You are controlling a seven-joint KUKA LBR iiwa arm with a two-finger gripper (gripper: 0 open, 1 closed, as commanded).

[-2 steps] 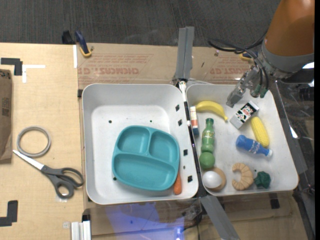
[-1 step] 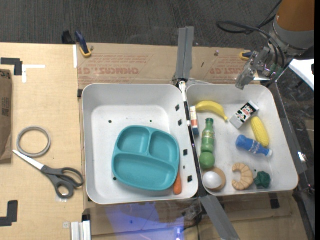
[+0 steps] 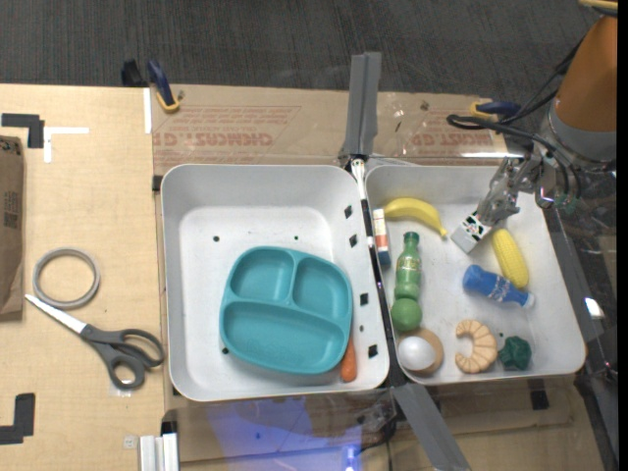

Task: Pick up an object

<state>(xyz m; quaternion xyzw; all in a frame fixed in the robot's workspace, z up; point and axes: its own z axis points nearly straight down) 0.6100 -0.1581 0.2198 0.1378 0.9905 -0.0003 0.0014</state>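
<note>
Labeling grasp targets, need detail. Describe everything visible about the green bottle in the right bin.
The green bottle lies on its side near the right bin's left wall, neck pointing toward the far end, with a darker green cap and a light label band around the body. It looks like glossy toy plastic. Its base end meets a green ball-like item; whether that is a separate thing is unclear. A marker-like stick lies alongside to its left, and a banana sits just beyond the cap. The gripper is apart from it.

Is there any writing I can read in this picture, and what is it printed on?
Red print on the cardboard sheet behind the bins: it appears upside down and too blurred to read reliably.
More red print on the same cardboard, right part: also illegible.
Label on the green bottle: too small to read.
</note>
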